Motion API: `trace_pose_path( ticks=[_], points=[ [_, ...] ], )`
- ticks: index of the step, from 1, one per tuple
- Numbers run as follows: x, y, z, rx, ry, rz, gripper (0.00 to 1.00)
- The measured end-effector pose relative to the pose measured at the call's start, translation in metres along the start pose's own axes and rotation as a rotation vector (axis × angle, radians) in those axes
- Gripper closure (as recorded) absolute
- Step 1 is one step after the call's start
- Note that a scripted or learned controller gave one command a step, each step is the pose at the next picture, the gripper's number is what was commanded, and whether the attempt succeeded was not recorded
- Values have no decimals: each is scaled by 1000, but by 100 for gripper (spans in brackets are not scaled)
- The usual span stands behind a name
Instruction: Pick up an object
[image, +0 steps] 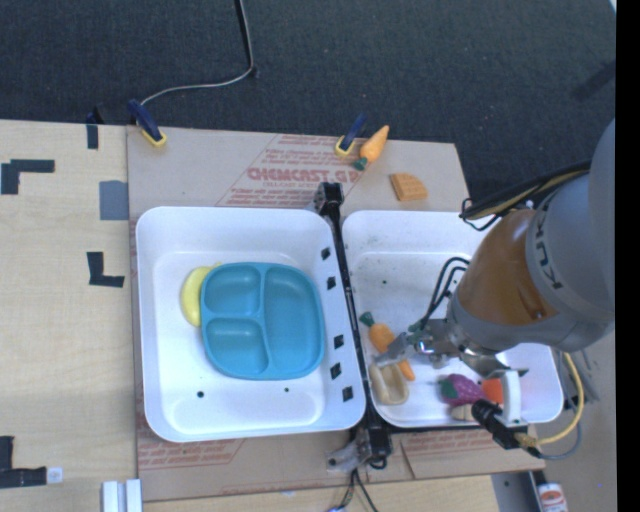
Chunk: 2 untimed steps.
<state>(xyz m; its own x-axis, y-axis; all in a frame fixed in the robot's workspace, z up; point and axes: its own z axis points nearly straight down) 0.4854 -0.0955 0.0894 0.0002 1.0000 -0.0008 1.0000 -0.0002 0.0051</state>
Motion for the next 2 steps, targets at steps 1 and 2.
trace_pose_path(
  ticks=[1, 2],
  points=[
    [2, 1, -10, 1, 4, -1, 100],
    [82, 78, -94, 6, 1, -3, 100]
  ],
)
